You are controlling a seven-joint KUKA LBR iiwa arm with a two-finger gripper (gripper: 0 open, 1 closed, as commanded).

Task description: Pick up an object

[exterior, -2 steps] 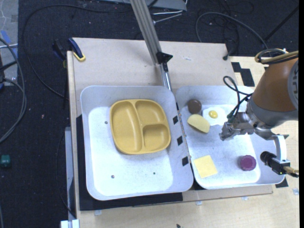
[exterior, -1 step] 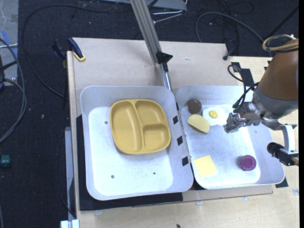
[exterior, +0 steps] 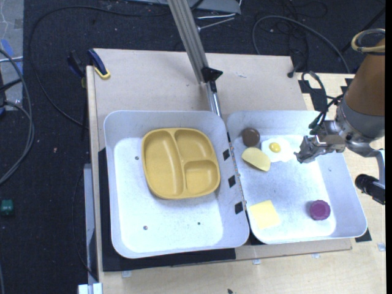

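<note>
Your gripper [exterior: 304,152] hovers over the right bin [exterior: 343,222] just beside the fried egg [exterior: 277,148], though you cannot tell how it is set

You're looking at a robotics lab test cell.
Your plywood bench [exterior: 159,78] carries two shallow white bins [exterior: 122,164], the right one holding toy food such as a fried egg [exterior: 277,148], while black cables [exterior: 43,72] trail over the dark floor, an aluminium mast [exterior: 187,29] rises at the far side, and the grey arm [exterior: 367,103] reaches in from the right.
</note>
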